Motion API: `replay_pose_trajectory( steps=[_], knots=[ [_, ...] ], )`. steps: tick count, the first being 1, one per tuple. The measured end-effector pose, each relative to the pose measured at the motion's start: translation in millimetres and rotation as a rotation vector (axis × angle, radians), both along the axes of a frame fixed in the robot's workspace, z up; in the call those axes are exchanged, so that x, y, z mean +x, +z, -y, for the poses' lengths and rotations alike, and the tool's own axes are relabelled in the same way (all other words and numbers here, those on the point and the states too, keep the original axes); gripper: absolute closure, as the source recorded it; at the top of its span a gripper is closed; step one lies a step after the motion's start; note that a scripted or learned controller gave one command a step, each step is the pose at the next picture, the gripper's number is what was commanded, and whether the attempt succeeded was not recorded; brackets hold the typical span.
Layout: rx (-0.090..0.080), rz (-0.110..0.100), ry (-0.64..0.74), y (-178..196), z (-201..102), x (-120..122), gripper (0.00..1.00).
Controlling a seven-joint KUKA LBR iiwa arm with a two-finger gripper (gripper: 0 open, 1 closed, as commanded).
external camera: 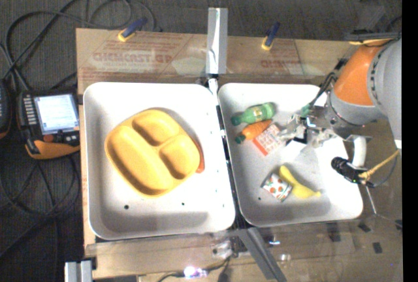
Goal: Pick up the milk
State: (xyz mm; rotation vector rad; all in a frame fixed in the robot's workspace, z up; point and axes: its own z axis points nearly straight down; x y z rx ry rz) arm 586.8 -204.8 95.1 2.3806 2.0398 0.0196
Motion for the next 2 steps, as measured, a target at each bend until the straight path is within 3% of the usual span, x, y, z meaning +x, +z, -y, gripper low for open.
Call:
replay_pose_trajectory(
  steps=[1, 2],
  knots=[
    [-0.014, 0.006, 0.098, 1, -22, 41, 0.00],
    [-0.018, 0.014, 0.221, 3, -40, -1, 0.00]
  ],
)
